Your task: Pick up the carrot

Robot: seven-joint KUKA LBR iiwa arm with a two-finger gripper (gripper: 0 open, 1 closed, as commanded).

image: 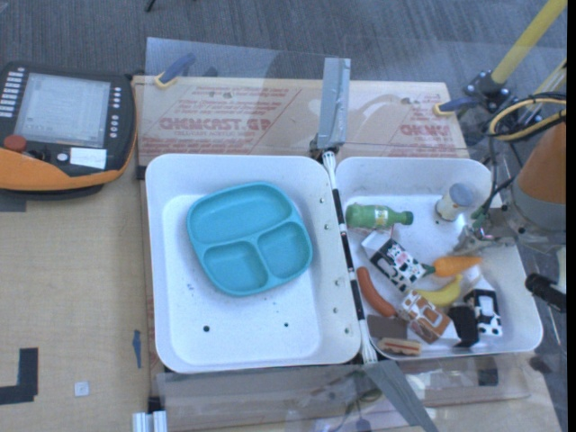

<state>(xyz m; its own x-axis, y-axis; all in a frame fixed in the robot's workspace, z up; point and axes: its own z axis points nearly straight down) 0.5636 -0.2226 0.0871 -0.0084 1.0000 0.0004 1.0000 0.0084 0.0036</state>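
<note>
Carrot (457, 264) sits in the right bin (423, 165), right-centre of the frame, lying roughly level with its thick end toward the right wall. It lies just above the banana (441, 292) and looks to touch it; a black-and-white cow-print carton (397, 264) is just to its left.

Gripper (477, 232) is at the right edge of the frame, just above and right of the carrot. Metal parts there blur into cables; can't tell if the fingers are spread or pressed together. Nothing is seen between them.

Handling guess: toy carrot, light, stiff, smooth plastic, so likely slippery and prone to roll or squirt out of a pinch. The taper makes the thin end a poor hold. Best bet is mid-body or slightly toward the thick end, fingers closing across the short axis. The banana alongside leaves little room for the lower finger, so there's a risk of nudging both.

Hard to read: carrot tip and any green top aren't resolvable. The arm (547, 178) is cut off by the frame edge. Clutter in the lower right of the bin (sausage (375, 292), small boxes) overlaps; their borders are unclear.
</note>
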